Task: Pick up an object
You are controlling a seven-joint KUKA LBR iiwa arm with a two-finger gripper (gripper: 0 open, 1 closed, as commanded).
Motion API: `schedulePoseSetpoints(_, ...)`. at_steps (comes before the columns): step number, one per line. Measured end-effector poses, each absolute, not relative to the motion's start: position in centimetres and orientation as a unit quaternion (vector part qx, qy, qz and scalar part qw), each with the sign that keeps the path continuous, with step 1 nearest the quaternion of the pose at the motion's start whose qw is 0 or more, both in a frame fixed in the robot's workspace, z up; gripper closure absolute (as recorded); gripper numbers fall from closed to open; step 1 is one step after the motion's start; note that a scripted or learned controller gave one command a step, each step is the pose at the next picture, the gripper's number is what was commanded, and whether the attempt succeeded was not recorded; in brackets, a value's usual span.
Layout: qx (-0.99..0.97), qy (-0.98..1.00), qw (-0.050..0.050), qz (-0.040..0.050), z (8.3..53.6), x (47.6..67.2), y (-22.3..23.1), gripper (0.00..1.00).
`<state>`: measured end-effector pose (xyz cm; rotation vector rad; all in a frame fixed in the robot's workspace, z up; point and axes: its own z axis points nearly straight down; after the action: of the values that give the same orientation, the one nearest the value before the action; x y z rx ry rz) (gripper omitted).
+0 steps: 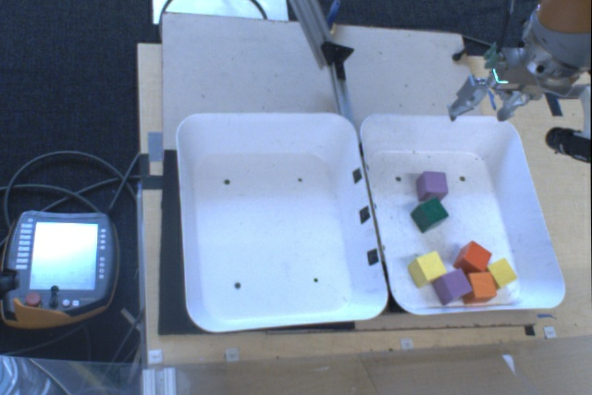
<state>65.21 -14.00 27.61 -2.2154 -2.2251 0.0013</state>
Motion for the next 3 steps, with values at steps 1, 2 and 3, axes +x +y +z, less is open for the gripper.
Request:
schedulePoseSetpoints(1, -0.705, -0.709, -0.001, -0.0003, 27.9, 65.3, -14.0, 0.0)
schedulePoseSetpoints(2, -0.706, -0.708, 0.001, 0.0011, 22.1, 65.5, -14.9, 0.0)
schedulePoseSetpoints(3, -0.706, -0.708, 0.0, 0.0007, 18.0, 65.4, -15.0, 0.0)
